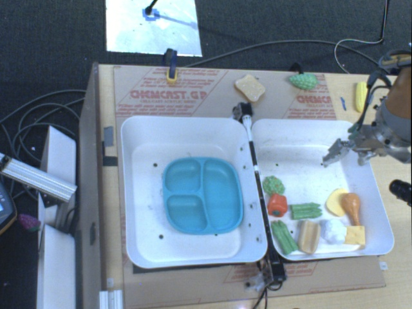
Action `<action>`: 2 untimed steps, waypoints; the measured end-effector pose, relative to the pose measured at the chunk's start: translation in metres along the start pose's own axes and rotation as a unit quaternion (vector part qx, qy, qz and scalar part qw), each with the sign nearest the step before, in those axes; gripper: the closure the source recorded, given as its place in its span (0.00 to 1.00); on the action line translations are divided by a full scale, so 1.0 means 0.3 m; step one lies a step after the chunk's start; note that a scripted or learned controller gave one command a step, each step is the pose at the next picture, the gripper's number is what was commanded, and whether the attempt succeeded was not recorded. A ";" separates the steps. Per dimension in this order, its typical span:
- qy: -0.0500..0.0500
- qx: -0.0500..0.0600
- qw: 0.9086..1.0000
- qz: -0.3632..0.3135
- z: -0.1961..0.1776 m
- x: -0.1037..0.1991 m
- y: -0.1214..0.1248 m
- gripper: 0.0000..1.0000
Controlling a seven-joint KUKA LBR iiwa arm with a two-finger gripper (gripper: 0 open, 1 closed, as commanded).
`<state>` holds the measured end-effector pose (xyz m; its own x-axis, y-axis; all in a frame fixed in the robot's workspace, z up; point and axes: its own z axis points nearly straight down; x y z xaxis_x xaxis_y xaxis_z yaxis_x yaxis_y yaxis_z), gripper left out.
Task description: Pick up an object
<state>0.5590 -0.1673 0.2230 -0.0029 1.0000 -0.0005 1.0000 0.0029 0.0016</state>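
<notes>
Nearest the camera, along the near edge of the right bin (380, 201), a row of toy food is seen – a green pod (284, 235), a bread stick (309, 235), a crumpled white piece (334, 230) and a yellow cheese block (355, 235). All of it lies below and a bit left of the gripper (353, 154) in the picture. Just behind that row, closer to the gripper, a drumstick (351, 206) is laid partly over a yellow slice (335, 202); further left are green beans (305, 210), a red pepper (277, 205) and a broccoli floret (273, 185) by the divider.

The gripper is held over the far right part of the same bin, w/ nothing between its fingers (334, 151). The two fingers are spread apart – one reaching left, the other toward the bin's right side. No food item is touched by it; the nearest pieces, slice and drumstick, are near but clearly apart from it.

Well to the gripper's left, a blue divided plate (203, 195) is set in the left bin (138, 172). Beyond the bins, on the cardboard, a bread slice (250, 87) and a green bumpy fruit (304, 80) are seen up-left of the gripper, and a yellow item (360, 96) just above it, near the arm (396, 108).
</notes>
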 end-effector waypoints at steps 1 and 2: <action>0.000 0.001 1.000 0.000 0.309 0.201 -0.068 0.00; -0.001 -0.001 1.000 0.001 0.196 -0.135 0.195 0.00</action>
<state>0.6176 -0.2078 0.1642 -0.0012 1.0000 -0.0031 1.0000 0.0012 0.0043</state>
